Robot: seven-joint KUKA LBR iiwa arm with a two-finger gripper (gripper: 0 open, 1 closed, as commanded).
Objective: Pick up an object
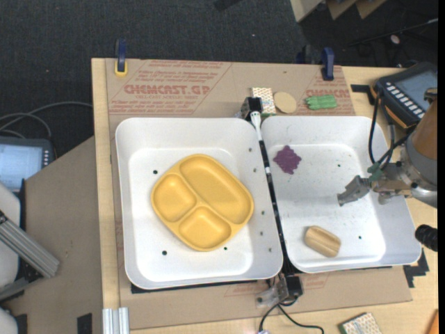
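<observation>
Right bin (361, 127), near corner: tan oblong block (322, 240), lying free. Left bin (132, 186): yellow divided tray (201, 202), centred. Right bin, mid: pincer (351, 192), holding nothing; finger state cannot be told. Far left part: purple object (287, 159). Desk (174, 85) beyond: green piece (321, 103).

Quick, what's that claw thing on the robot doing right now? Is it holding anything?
End effector: over the right bin, nothing visibly held; open or closed cannot be told.

A robotics lab: clamped cardboard-topped bench (208, 78), twin white bins (132, 186), loose cables (42, 113).
</observation>
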